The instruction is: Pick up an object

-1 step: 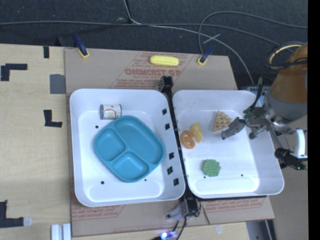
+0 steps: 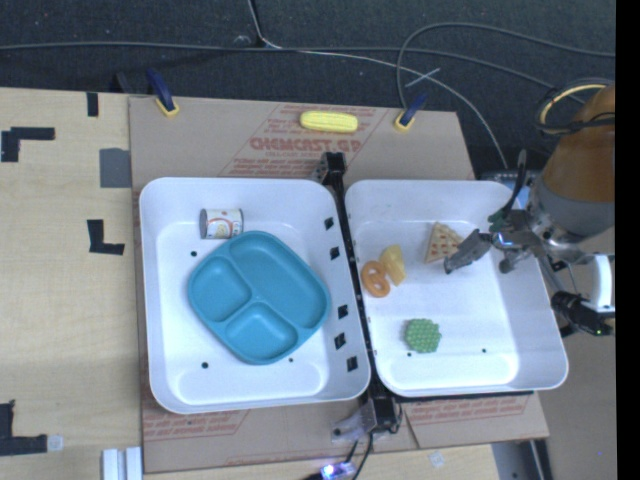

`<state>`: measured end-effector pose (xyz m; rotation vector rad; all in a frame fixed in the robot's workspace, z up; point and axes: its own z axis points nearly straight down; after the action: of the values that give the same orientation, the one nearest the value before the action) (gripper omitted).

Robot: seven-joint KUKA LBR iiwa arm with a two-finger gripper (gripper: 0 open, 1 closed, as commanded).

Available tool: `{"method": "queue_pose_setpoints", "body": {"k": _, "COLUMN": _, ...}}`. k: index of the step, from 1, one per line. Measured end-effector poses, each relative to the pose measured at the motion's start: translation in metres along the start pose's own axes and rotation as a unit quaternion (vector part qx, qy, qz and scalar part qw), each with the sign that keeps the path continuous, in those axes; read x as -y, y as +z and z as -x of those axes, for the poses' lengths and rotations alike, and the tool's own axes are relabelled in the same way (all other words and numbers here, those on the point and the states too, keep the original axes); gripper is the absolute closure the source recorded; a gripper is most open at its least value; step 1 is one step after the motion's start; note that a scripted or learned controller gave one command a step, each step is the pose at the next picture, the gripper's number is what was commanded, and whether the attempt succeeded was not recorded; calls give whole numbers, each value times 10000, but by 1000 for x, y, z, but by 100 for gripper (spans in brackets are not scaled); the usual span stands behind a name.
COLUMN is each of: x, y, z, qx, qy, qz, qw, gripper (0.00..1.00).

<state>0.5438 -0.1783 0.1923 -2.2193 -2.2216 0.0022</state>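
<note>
Camera view, right bin (image 2: 520,368): gripper (image 2: 468,256) low at 3 o'clock of the bin floor, one dark finger slanting toward the triangular cracker-like wedge (image 2: 441,240), tip just beside it, perhaps touching; too blurred to tell. Spread or pressed together: cannot tell from this slant. Nothing seen between the fingers, so no object lifted yet. Candidates for the pick all on the bin floor: the wedge at about 12 o'clock of the bin's middle, an orange ring (image 2: 376,279) and a pale yellow piece (image 2: 392,264) touching each other at 9 o'clock, a green bumpy ball (image 2: 423,335) at 6 o'clock, well apart from the rest. Judged stage: approach done or nearly so; grasp, closing and lift all left.

Left bin (image 2: 160,368): a blue divided plate (image 2: 258,295) across the middle, a small can (image 2: 221,223) on its side at 11 o'clock, near the plate's rim.

Surroundings: both bins on a brown cardboard sheet (image 2: 200,138) held by clamps, a yellow corn-like toy (image 2: 328,121) lying on it at 12 o'clock, beyond the bins. Pale wooden bench (image 2: 50,318) at 9 o'clock, dark carpet (image 2: 120,18) and loose cables beyond.
</note>
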Motion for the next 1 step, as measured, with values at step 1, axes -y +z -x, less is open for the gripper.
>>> {"method": "queue_pose_setpoints", "body": {"k": 1, "x": 4, "y": 63, "z": 3, "qx": -2, "qy": 5, "qz": -20, "qw": 10000, "gripper": 0}}
